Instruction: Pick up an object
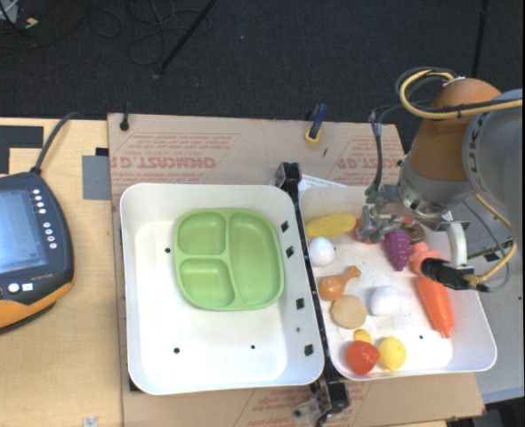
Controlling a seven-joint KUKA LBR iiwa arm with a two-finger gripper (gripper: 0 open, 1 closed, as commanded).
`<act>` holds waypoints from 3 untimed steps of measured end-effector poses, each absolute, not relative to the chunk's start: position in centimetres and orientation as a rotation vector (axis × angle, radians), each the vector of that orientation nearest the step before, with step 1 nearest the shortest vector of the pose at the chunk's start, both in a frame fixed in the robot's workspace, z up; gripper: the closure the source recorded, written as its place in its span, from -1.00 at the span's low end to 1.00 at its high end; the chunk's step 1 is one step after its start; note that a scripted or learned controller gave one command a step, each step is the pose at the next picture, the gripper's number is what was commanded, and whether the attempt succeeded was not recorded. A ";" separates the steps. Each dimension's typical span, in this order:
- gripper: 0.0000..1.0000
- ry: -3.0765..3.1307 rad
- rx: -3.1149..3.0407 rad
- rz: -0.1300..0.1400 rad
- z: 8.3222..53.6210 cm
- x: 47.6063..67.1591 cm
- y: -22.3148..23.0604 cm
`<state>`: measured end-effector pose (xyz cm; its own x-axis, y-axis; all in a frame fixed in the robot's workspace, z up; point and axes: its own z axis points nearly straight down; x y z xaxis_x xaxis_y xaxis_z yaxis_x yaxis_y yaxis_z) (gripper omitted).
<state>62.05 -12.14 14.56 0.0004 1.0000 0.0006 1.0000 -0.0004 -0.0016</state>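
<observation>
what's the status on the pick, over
Gripper low in right bin, beside purple grapes. Nothing seen held. Banana and carrot close by.

A single fixed camera hangs above the bench (58,140) and looks down at a slant, so the far edge sits toward twelve o'clock with dark floor beyond it. It stands far enough back to take in both white bins whole: the left bin (147,327) fills the middle, the right bin (476,350) lies toward four o'clock. A control tablet (18,247) is cut off by the frame at nine o'clock. The arm (458,149) enters from three o'clock, its upper part cropped by the frame edge, and reaches down over the far side of the right bin.
</observation>
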 end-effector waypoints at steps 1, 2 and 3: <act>1.00 -2.222 -2.222 0.000 20.7 61.8 -12.0; 1.00 -2.220 -2.221 0.002 22.7 61.8 -12.3; 1.00 -2.219 -2.213 0.007 21.4 59.2 -7.8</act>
<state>59.16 -7.84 21.41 -0.0027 1.0000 0.0030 1.0000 0.0027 -0.0088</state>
